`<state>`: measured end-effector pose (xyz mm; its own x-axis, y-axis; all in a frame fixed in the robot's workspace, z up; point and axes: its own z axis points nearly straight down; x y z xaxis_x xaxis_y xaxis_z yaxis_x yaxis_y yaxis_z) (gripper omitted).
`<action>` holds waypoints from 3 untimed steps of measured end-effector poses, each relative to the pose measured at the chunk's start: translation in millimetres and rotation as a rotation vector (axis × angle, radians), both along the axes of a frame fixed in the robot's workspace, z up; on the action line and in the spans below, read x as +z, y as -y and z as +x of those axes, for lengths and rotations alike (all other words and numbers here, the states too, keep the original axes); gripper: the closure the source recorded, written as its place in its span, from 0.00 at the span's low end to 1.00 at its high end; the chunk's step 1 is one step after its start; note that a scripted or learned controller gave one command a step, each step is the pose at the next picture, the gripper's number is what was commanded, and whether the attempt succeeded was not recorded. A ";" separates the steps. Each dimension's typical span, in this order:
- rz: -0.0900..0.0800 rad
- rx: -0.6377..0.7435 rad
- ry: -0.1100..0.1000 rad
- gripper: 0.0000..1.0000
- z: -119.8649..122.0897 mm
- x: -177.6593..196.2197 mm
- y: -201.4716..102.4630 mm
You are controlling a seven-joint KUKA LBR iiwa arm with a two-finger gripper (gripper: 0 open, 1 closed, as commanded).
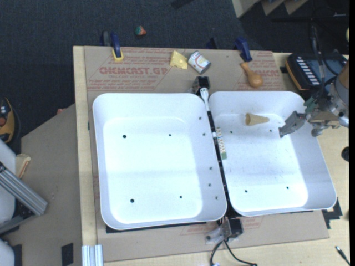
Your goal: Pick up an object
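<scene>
Tan cone-shaped object (pixel 256 119) — lying on its side in the right bin (pixel 266 170), upper part, alone. Hand (pixel 297 123) at that bin's right edge, just right of the object, not touching it — open or clenched, cannot tell. Left bin (pixel 150 159) alongside on the surface (pixel 166 71).

- The end effector (pixel 290 125) enters from the right edge of the camera view, held low.
- One grey finger (pixel 289 125) slants down and to the left from the wrist.
- The metallic wrist body (pixel 327 111) sits behind it, partly cut off by the frame.
</scene>
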<state>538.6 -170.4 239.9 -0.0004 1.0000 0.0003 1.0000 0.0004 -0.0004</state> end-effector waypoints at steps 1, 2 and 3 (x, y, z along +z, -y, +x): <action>-0.005 0.004 0.010 0.00 132.6 -43.9 34.1; -0.004 0.005 0.021 0.00 109.6 152.7 -15.4; -0.005 0.002 0.008 1.00 109.2 151.7 -13.3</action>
<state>647.8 -157.1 391.7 -0.0022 1.0000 -0.0042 1.0000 0.0022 0.0072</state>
